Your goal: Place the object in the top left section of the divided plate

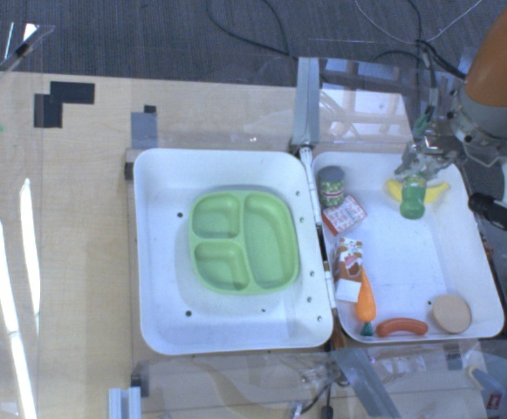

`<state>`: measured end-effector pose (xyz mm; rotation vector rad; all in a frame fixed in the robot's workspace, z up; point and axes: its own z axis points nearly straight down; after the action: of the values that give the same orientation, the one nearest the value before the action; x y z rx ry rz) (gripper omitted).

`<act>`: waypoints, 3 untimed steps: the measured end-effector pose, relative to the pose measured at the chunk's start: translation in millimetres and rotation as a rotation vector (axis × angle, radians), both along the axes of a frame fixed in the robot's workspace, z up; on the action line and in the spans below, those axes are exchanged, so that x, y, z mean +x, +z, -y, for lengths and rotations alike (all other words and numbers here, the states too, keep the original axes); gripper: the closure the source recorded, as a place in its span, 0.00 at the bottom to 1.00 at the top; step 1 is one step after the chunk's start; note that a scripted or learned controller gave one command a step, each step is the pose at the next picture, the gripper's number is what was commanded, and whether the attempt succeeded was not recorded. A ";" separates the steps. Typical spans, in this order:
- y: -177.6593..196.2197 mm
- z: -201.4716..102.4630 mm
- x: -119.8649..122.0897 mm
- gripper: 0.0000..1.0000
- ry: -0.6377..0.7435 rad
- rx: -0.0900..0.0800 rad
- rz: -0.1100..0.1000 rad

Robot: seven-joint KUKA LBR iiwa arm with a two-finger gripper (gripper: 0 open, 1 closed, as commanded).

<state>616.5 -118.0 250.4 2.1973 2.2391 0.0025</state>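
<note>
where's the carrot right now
The carrot lies in the right bin, near its front left corner, between the snack packet and the sausage.

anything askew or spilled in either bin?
Nothing spilled or damaged. The green divided plate sits flat in the left bin. In the right bin, the toy food lies loosely along the left and near edges; the gripper hangs over the green bottle and banana.
</note>
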 end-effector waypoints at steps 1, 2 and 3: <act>123.7 52.5 53.9 1.00 0.348 -0.004 0.006; 127.7 55.3 -29.1 1.00 0.539 -0.003 0.002; 148.9 58.2 -82.0 1.00 0.651 -0.004 0.002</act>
<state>534.5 -176.2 399.3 1.3645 2.8208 0.0020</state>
